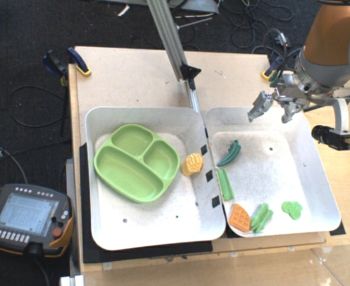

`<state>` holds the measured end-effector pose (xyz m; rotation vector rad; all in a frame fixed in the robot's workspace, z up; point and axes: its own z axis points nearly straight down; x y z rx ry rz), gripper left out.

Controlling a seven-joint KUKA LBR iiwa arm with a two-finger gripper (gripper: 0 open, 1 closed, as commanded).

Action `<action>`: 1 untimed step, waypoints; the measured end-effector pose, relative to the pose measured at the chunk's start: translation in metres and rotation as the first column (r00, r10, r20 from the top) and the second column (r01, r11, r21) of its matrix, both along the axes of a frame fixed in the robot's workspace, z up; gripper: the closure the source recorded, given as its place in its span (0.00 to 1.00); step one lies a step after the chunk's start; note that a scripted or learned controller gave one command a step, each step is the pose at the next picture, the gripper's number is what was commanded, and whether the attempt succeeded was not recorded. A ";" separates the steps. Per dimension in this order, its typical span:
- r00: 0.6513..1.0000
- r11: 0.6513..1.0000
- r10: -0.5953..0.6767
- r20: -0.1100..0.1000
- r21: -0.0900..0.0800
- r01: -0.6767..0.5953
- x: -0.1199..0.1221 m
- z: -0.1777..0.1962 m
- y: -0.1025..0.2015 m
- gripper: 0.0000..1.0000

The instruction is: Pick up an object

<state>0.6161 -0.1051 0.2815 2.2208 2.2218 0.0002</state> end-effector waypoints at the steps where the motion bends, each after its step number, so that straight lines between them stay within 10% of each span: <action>1: 1.000 1.000 -0.003 -0.009 0.000 0.003 -0.004 -0.128 -0.030 0.00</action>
